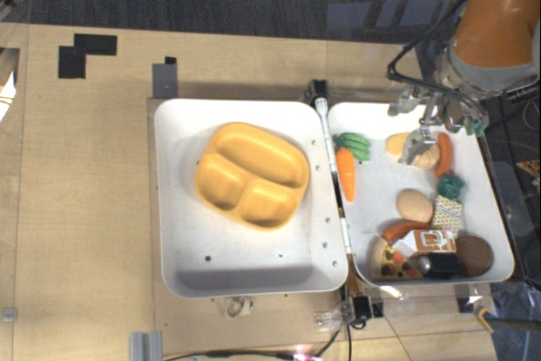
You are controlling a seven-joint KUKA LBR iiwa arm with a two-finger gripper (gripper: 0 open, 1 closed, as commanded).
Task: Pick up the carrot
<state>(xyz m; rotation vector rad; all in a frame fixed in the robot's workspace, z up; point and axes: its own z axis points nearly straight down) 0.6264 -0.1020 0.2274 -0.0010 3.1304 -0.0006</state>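
The carrot [345, 174] is orange with a green leafy top [353, 145]. It lies along the left wall of the right bin [372, 207], pointing toward the front. My gripper [419, 144] hangs over the back of the same bin, well to the right of the carrot and apart from it. It is just above a pale yellow item [396, 144]. Nothing shows held in it.
A second orange-red vegetable [444, 155] with a teal top [450, 185] lies right of the gripper. A beige potato [414, 205], a sausage [397, 230], a small carton [434, 240] and a brown ball [473, 254] crowd the bin's front. The left bin [177, 249] holds a yellow divided plate [252, 173].
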